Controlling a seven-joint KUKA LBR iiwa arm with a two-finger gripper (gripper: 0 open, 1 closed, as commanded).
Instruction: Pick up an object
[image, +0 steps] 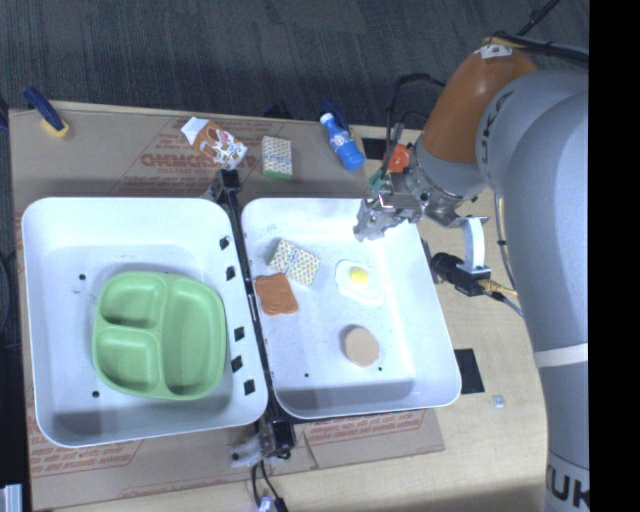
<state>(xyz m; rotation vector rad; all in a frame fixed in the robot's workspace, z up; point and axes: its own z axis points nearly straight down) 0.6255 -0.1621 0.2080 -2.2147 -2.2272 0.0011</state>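
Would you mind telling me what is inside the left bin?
The left bin holds one green divided tray, lying flat with three compartments. Whatever part of the bin floor lies beneath the tray is covered and cannot be seen.

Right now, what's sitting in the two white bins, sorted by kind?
Green tray: 1
Fried egg: 1
Brown slice: 1
Round biscuit: 1
Patterned packet: 1
Total: 5

Red "CHEMCO" lettering, partly covered, on cardboard sheet (150, 160), white "KU" on arm (560, 300)
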